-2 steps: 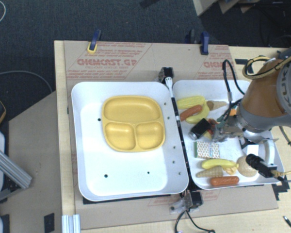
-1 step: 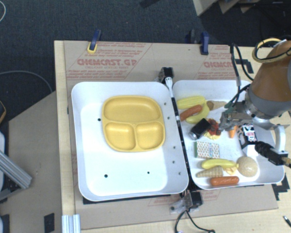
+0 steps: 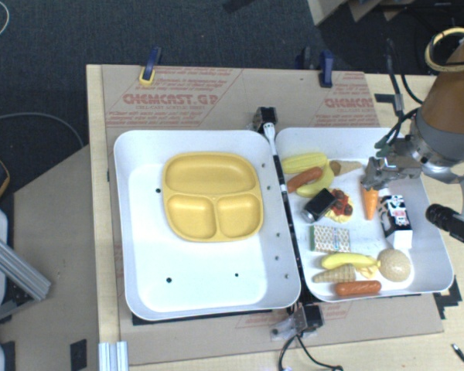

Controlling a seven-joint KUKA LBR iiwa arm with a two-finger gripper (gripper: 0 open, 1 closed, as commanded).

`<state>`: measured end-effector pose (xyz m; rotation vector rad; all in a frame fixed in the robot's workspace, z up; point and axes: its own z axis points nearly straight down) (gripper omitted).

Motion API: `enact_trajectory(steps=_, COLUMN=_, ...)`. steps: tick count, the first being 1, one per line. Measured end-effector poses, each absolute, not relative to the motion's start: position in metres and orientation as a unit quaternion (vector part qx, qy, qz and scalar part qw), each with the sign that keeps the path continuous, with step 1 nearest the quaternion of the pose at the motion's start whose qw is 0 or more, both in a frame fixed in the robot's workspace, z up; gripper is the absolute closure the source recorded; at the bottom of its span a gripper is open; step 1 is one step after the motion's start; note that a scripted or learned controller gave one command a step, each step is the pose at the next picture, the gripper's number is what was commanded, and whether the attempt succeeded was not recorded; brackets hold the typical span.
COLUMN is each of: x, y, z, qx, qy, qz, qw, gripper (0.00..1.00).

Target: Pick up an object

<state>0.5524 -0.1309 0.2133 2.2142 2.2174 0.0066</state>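
We see a yellow divided plate (image 3: 213,195) in a white bin (image 3: 139,269), an orange carrot (image 3: 370,204) below the jaws, and a black-and-white cow (image 3: 393,212) beside it.

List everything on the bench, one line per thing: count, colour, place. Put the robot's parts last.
bins: 2, white, side by side on the bench
divided plate: 1, yellow, left bin, upper middle
corn cob: 1, yellow, right bin, top left
hot dogs: 2, red-orange, one below the corn, one at the right bin's bottom edge
black block: 1, black, right bin, left of centre
carrot: 1, orange, right bin, below the gripper
cow figure: 1, black and white, right of the carrot
cracker: 1, pale green-grey, right bin, lower left
banana: 1, yellow, above the lower hot dog
round bun: 1, tan, right bin, lower right
clamps: 2, one yellow, one blue, bench's far edge
arm: 1, grey and orange, from the right
gripper: 1, grey, above the carrot
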Motion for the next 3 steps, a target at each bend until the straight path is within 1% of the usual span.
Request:
enact_trajectory(steps=1, x=0.553, y=-0.131, z=0.226, qx=0.707, qy=0.707, qz=0.0010, qw=0.002, gripper=1.00)
enact_trajectory(steps=2, x=0.559, y=-0.081, z=0.234, qx=0.705, qy=0.709, qz=0.0017, qw=0.001, gripper=1.00)
enact_trajectory(steps=3, x=0.552, y=-0.023, z=0.215, qx=0.705, qy=0.709, qz=-0.0003, qw=-0.003, gripper=1.00)
